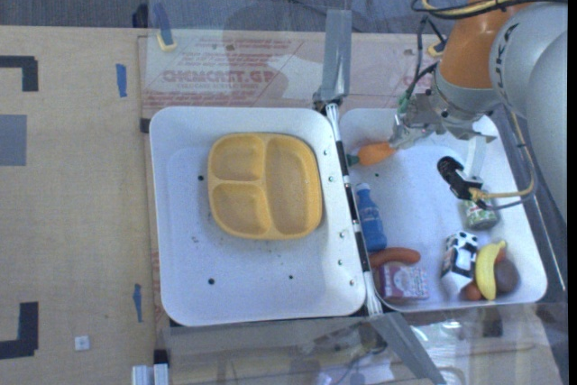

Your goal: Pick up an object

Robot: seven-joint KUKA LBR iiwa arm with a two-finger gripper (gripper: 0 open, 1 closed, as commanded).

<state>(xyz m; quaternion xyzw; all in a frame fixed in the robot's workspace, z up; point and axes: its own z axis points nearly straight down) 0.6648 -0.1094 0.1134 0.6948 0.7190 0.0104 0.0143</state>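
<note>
Since the gripper sits just beside the carrot at the right bin's far wall, we fear that wall could block a clean grasp.

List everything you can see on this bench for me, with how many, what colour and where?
White bins: two, side by side; the right one holds the small items.
Divided plate: one, yellow, middle of left bin.
Carrot: one, orange, right bin's top left.
Bottle: one, blue, along right bin's left wall.
Sausage: one, red, below the bottle.
Packet: one, pinkish, bottom of right bin.
Banana: one, yellow, bottom right corner.
Arm: one, grey with orange band, from the right.
Pincer: one, above the carrot.
</note>
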